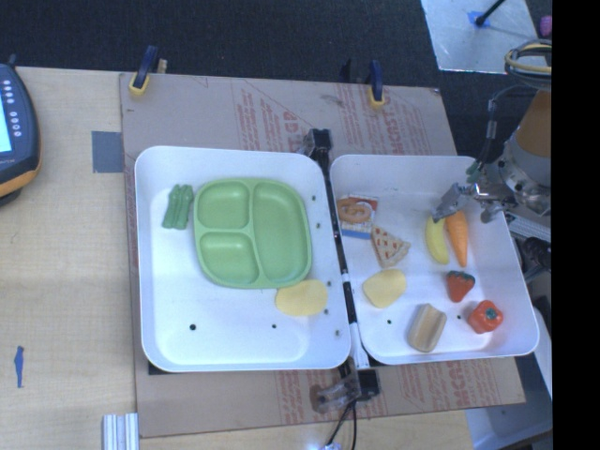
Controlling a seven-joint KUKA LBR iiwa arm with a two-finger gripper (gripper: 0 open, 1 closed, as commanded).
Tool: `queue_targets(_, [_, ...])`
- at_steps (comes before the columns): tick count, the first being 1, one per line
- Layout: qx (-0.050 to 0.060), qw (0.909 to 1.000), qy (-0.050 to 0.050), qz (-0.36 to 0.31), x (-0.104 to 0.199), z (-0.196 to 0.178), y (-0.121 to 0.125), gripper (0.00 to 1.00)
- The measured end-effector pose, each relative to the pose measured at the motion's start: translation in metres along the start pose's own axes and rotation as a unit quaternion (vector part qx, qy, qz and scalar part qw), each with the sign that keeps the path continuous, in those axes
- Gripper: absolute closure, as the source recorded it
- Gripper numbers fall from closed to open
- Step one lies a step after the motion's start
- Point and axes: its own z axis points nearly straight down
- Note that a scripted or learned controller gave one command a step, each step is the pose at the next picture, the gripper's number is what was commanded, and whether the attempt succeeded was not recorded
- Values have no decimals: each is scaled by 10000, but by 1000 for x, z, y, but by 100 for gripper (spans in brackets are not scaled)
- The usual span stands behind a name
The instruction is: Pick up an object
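The carrot (457,237) lies just below the end effector (472,198).

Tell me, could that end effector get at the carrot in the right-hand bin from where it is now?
Probably yes. The end effector hangs right over the top of the carrot, and nothing covers it. The banana lies close against the carrot's left side, so that might crowd a grasp.
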Motion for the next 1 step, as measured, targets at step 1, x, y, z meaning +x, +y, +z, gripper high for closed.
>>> queue_targets(1, [2,10000,17,-23,9,51,-5,0])
